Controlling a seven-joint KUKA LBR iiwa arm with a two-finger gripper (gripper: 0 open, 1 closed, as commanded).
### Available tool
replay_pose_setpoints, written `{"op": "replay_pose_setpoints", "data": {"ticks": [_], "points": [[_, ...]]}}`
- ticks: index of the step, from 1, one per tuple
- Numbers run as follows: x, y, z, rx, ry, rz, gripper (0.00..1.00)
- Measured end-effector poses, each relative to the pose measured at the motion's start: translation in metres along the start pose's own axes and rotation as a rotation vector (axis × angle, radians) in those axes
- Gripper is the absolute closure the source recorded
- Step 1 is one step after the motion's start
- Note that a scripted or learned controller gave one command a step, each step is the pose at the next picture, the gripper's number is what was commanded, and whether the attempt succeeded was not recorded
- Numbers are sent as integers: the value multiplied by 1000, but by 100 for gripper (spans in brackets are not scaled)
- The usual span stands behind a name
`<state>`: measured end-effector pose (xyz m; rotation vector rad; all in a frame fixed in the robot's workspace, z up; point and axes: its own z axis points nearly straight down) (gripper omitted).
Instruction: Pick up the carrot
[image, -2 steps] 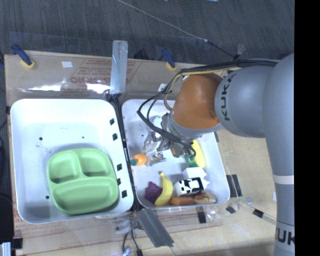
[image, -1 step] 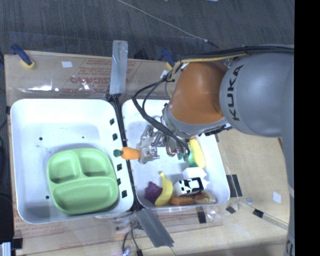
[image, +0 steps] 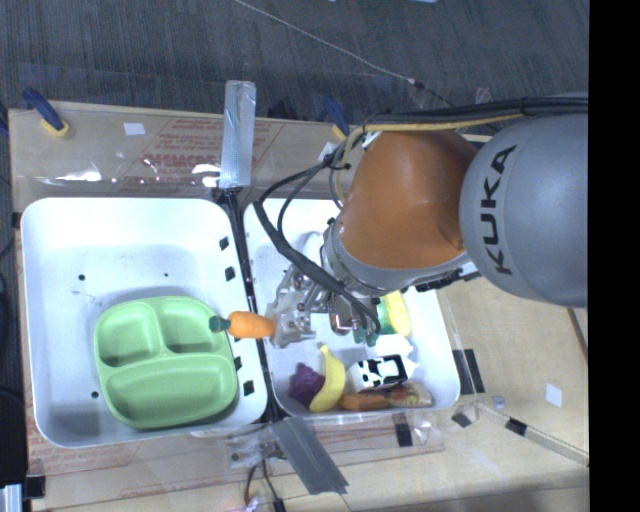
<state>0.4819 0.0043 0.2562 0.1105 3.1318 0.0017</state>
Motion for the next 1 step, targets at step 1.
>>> {"op": "replay_pose_setpoints", "data": {"ticks": [1], "points": [[0,1,-8,2,4,-7,100]]}}
